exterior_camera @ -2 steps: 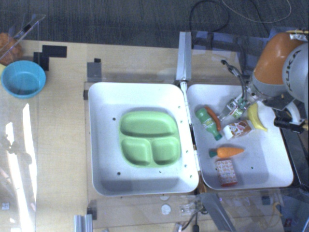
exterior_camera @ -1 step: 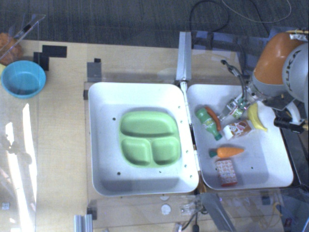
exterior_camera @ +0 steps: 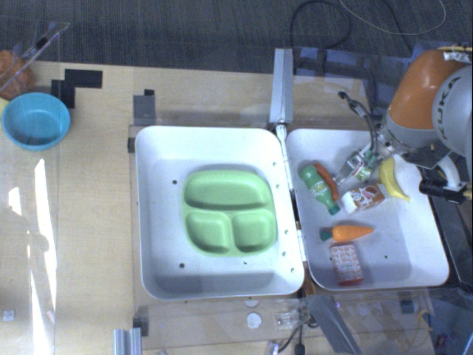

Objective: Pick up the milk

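Right bin (exterior_camera: 436,265): milk (exterior_camera: 363,197) lies just below the fingers (exterior_camera: 360,166); whether they're open, I cannot tell.

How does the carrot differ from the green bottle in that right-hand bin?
The carrot is orange with a small green tip; the green bottle is green all over. The carrot lies almost level across the picture, while the bottle lies on a slant. The carrot lies apart from other items; the bottle lies against a thin orange-red piece. Both lie flat in the right bin.
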